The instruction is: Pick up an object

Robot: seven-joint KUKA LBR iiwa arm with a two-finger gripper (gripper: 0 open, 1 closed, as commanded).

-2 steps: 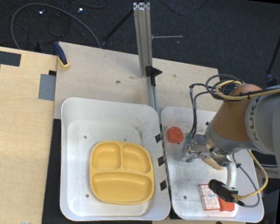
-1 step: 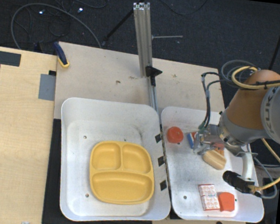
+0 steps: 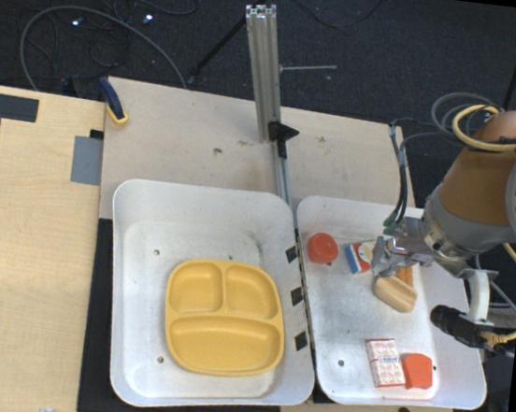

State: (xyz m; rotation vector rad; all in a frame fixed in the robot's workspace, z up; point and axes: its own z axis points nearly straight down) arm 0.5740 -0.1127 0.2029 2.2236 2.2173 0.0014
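camera view showed the gripper low in the right bin, just over a tan bread-like piece; whether its fingers were open or closed could not be told. a small printed packet lay beside it, its writing too small to read, as was the print on the pink carton. a yellow divided tray sat in the left bin.

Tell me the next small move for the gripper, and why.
Probably a short descent straight down. The gripper sits over the tan bread-like block in the right bin, and nothing shows between its fingers yet.
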